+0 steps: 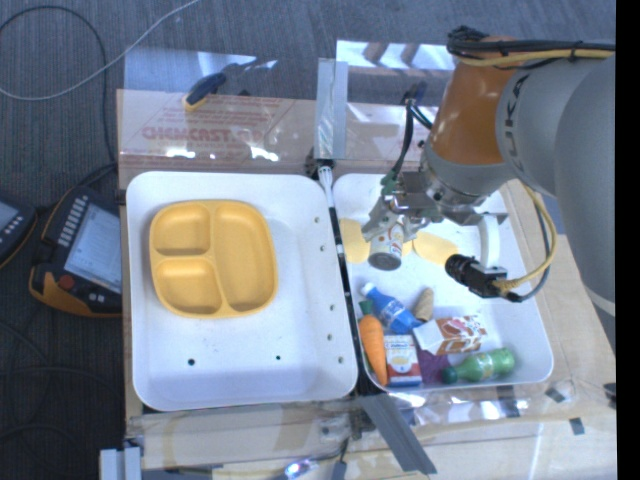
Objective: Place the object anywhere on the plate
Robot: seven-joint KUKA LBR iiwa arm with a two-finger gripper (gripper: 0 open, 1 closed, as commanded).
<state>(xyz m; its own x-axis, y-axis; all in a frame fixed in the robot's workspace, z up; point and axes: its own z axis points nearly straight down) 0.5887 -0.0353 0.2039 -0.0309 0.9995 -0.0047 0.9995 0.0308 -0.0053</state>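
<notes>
Camera view: small grey-and-tan can point(386, 247) between gripper point(390, 230) fingers.

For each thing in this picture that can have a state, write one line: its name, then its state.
Yellow plate: flat in the left bin, nothing on it.
End effector: over the right bin, a small can-like object at its tip.
Carrot: lying in the right bin.
Green bottle: lying on its side.
Blue bottle: lying tilted.

We see gripper point(392, 230) over right bin point(530, 353), clamped on a small can point(386, 251); yellow plate point(212, 257) in left bin point(240, 368).
</notes>
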